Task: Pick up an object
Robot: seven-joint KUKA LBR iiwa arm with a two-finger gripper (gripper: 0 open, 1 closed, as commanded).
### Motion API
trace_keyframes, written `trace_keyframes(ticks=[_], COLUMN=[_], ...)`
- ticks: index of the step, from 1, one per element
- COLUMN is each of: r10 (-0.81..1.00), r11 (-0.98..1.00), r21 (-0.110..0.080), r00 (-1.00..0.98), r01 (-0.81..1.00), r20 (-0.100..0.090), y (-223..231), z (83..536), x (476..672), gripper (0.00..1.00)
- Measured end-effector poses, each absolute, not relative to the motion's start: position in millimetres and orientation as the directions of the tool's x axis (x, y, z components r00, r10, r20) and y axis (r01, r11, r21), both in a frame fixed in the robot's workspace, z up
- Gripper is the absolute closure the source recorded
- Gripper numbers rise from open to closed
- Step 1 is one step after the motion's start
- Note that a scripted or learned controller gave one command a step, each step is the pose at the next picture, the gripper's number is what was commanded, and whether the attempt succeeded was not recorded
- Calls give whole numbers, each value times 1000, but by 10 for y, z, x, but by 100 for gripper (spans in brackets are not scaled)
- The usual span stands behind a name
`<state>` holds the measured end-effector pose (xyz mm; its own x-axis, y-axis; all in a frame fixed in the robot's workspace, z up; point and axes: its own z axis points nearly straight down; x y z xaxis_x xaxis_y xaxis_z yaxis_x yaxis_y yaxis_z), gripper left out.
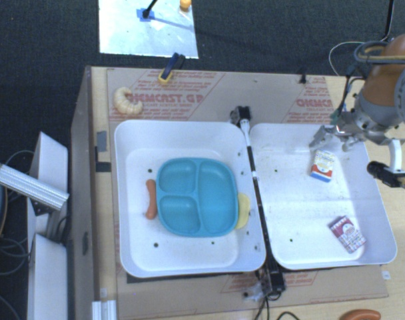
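Dark carpet floor [42,59], cardboard-topped bench [269,89]

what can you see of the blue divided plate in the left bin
The light blue plastic plate with three compartments is a rounded rectangle: two smaller sections at its far side and one wide section at the near side. It lies flat and face up in the middle of the left white bin. An orange sausage-shaped toy lies just off its left edge, and a yellow object pokes out from under its right edge.
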<state>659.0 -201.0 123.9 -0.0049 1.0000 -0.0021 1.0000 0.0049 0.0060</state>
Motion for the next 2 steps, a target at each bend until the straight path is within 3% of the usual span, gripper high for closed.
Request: trace_keyframes(ticks=[1, 2], r10=[1000, 1000], r11=[5, 8], r21=[11, 19], r00=[-5, -8], r01=[1000, 1000], r20=[-6, -9], y=[-1870, -1875], z=[899, 1033], x=[6508, 6533], gripper=[0, 100])
